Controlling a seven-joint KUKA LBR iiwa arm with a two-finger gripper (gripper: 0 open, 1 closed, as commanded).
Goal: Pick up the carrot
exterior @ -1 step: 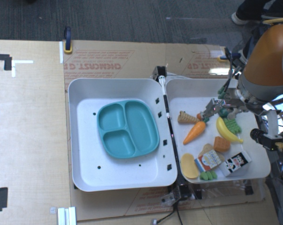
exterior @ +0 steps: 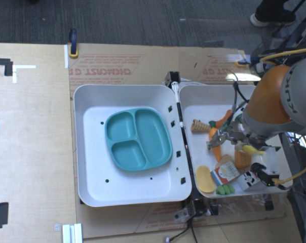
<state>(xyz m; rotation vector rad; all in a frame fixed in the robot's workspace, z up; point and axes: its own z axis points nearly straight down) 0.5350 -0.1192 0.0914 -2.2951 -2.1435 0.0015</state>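
- Over the right bin (exterior: 203, 97), the arm (exterior: 277, 100) reaches in from the right, grey with its orange band above the wrist, and the gripper (exterior: 217, 139) sits low among the toys.
- Finger state: the metal fingertips are close together at the upper end of the carrot (exterior: 215, 147); whether they actually clamp it cannot be told from this angle.
- Carrot position: it lies in the middle of the right bin as a short orange piece, slanted, just below the gripper tip.
- Neighbouring items in the right bin: an ice-cream cone (exterior: 198, 126) to the upper left of the carrot; a second orange piece with a green top (exterior: 221, 121) above it; a yellow oval piece (exterior: 204, 179) and a green piece (exterior: 225, 189) near the front wall; a small printed box (exterior: 228, 170) between them and the arm.
- Left bin (exterior: 87, 151): it holds a teal divided plate (exterior: 138, 138) with three compartments, set near the centre.
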